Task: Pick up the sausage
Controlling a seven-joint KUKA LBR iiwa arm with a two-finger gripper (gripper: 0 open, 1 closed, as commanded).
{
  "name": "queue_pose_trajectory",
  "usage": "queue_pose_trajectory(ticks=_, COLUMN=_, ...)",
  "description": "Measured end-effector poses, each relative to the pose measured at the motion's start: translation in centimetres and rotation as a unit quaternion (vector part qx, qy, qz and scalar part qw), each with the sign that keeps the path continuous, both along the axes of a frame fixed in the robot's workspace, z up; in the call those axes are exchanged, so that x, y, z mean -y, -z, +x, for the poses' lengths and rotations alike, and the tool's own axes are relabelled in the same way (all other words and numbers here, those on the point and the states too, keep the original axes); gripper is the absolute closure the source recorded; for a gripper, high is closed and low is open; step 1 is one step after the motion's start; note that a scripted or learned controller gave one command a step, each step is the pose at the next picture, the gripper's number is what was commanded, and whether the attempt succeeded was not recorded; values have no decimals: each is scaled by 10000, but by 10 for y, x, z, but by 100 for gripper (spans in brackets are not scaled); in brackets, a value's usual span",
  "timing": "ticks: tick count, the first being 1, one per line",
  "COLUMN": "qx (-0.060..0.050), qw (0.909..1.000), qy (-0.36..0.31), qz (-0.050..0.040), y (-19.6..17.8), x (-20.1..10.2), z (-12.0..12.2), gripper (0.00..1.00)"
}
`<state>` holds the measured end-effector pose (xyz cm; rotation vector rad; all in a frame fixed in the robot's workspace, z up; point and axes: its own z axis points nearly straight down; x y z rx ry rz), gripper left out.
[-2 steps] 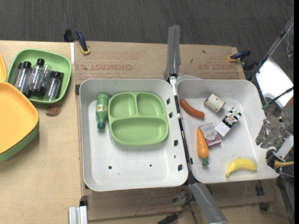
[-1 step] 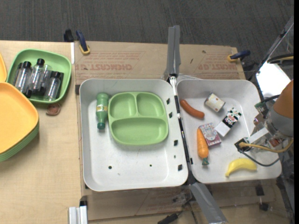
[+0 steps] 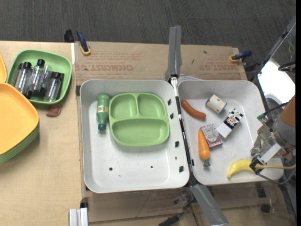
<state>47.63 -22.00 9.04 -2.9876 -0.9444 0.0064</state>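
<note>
The gripper [image 3: 261, 160] is parked low over the right bin's [image 3: 244, 87] right edge, just beside the banana [image 3: 239, 168], and whether it's open or closed can't really be made out from here. The sausage [image 3: 193, 109], smooth and reddish, is laid at a slant in that bin's upper left, well apart from the gripper, with a carrot [image 3: 203, 146], a pink card [image 3: 211, 135] and a small cow-print carton [image 3: 232, 119] scattered nearby. In the left bin [image 3: 94, 173] a glossy green divided plate [image 3: 139, 119] is set beside a green bottle [image 3: 102, 111].
</note>
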Motion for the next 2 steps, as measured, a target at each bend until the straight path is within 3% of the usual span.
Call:
queue_pose_trajectory(ticks=1, qx=5, qw=9889, qy=1487, qz=-41, y=-100, x=2, z=1, gripper=100)
queue_pose_trajectory(ticks=2, qx=-8, qw=9962, qy=874, qz=-6, y=1, x=0, z=0, gripper=100)
